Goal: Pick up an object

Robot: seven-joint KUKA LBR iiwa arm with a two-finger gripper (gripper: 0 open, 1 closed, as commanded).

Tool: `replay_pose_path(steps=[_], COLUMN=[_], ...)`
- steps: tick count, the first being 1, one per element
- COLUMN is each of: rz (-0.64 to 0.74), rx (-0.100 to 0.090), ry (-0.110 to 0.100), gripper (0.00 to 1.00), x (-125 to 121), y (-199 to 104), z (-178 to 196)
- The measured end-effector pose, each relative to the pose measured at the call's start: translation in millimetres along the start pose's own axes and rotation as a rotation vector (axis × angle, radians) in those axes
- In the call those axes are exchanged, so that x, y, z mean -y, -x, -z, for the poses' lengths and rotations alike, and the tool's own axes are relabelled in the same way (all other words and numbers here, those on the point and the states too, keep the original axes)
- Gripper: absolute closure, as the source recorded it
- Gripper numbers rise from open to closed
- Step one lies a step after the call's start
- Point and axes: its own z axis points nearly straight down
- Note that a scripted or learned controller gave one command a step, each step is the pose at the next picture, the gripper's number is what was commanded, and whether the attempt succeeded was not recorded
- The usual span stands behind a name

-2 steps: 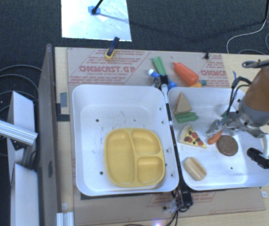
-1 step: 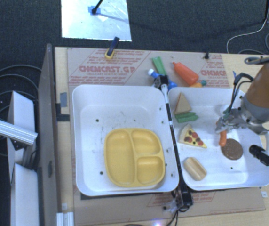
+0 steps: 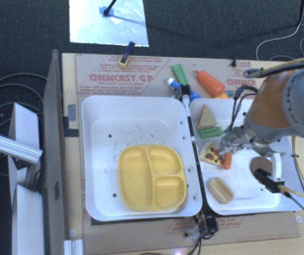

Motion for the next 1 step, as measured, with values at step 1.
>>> replay_pose_path(steps=[1], rz=[0.002], rx=[0.001], ry=[0.013], gripper=[1.0], x=[-22.7], y=[-62.2], z=[98.8])
